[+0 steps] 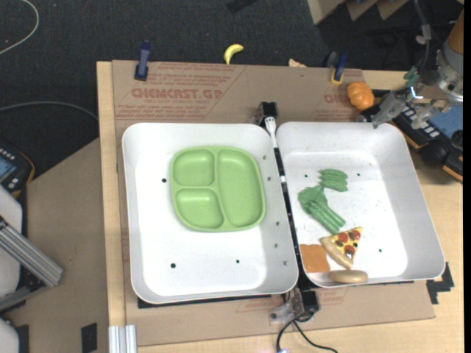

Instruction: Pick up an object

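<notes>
Bins: 2 shallow white trays; left bin (147, 263) holds 1 green divided plate (218, 188), right bin (401, 197) 1 pizza slice toy (344, 245). Gripper (390, 109) jaw state unclear.

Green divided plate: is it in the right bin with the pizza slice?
No, the green plate lies in the left bin; the pizza slice is in the right bin.

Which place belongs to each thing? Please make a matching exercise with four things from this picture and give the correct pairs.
Things:
1. green divided plate
2. pizza slice toy
3. orange toy fruit
4. yellow banana toy

Places:
A. on the cardboard, beyond the right bin
B. in the left bin
C. on the dark floor beyond the bench
D. in the right bin, near its front edge

Pairs: 1-B, 2-D, 3-A, 4-C
</notes>
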Motion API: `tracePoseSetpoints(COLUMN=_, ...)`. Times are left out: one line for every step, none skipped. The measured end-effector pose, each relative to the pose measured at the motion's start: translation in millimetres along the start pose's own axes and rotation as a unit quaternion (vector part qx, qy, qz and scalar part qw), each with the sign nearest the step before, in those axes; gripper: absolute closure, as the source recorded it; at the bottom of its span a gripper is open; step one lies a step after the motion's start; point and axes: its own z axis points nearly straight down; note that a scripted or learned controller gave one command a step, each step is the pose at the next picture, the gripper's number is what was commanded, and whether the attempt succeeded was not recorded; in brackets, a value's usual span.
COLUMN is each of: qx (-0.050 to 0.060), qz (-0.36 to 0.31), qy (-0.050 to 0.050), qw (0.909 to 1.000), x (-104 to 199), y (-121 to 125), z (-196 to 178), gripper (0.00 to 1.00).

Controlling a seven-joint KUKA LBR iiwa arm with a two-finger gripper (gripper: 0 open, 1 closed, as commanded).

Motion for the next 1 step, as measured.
tracePoseSetpoints(qx=0.005, qz=-0.003, qy=0.002, qw=1.0000, x=61.7, y=16.5, z=132.5, gripper=0.00)
